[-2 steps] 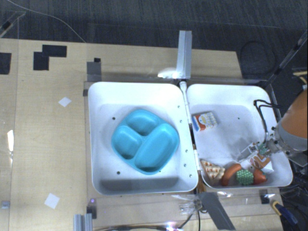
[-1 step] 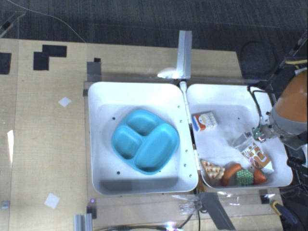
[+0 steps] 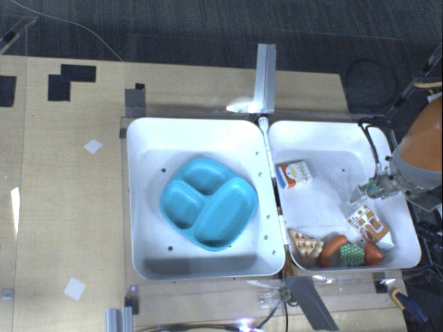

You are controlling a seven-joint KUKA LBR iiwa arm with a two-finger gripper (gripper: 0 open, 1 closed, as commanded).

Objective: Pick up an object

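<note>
The right bin (image 3: 325, 133) holds several small objects. A white and orange carton (image 3: 294, 173) lies near its left wall. A white packet with brown squares (image 3: 368, 224) lies at the right. Along the front wall sit a waffle-patterned piece (image 3: 303, 242), a red-brown sausage shape (image 3: 331, 247), a green knobbly ball (image 3: 351, 254) and an orange piece (image 3: 374, 255). My gripper (image 3: 372, 189) hangs low over the right side of this bin, just behind the packet. The grey and orange arm (image 3: 422, 147) reaches in from the right.
The left bin (image 3: 149, 185) holds a blue divided plate (image 3: 209, 203). A metal post (image 3: 266, 78) stands behind the wall shared by the bins. A black cable (image 3: 374, 140) loops over the right bin's back corner. Bare wooden bench (image 3: 62, 185) lies to the left.
</note>
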